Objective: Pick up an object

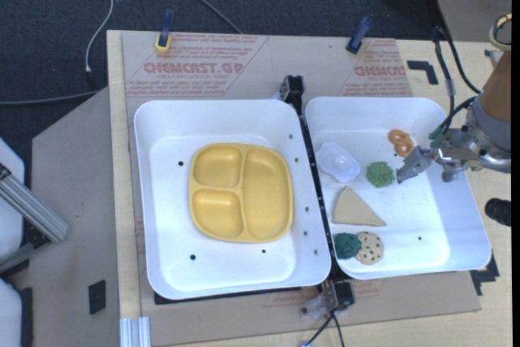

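Note:
The right bin (455, 252) holds several small items: an orange pretzel (400, 142), a green broccoli-like piece (379, 174), a clear pale cup shape (337, 162), a tan triangular slice (355, 209), a dark green lump (347, 245) and a speckled cookie (369, 247). My gripper (431, 169) hangs over the right half of this bin, open, with only white bin floor between its fingers. Its left finger (413, 165) ends just right of the green piece and below the pretzel, touching neither as far as I can see.
The left bin (162, 256) holds a yellow divided plate (241, 193). A black clamp (292, 88) sits where the bins meet at the back. The arm's grey body (494, 122) enters from the right over the bin's rim. Cables lie on the dark floor behind.

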Controlling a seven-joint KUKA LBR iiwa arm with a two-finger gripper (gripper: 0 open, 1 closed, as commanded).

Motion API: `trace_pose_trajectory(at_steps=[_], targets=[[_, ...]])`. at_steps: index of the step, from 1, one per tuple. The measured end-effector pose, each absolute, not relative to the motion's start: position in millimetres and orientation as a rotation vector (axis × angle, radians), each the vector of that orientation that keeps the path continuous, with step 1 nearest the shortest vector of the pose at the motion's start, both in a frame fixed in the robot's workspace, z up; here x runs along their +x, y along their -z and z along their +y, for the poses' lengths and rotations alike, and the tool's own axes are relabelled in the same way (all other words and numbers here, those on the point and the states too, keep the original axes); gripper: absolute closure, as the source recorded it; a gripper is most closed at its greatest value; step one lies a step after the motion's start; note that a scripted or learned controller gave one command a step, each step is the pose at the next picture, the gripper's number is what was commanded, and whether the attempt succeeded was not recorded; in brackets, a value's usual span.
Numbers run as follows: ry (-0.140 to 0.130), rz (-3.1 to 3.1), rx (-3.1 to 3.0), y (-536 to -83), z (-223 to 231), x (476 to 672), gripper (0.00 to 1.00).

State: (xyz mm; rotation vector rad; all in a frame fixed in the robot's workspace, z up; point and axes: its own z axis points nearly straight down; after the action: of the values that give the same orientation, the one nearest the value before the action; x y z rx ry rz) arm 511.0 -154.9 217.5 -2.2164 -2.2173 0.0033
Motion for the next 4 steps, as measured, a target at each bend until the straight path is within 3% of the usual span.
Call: trace_pose_trajectory(at_steps=[2,3,4], targets=[[-0.003,-2.218,-2.217,-113.5,-148.3,516.8,0.0],[0.003,-2.22,-2.221,-127.0,-148.5,518.0,1.0],[0.003,-2.224,-2.221,-178.3,-138.7,522.5,1.0]])
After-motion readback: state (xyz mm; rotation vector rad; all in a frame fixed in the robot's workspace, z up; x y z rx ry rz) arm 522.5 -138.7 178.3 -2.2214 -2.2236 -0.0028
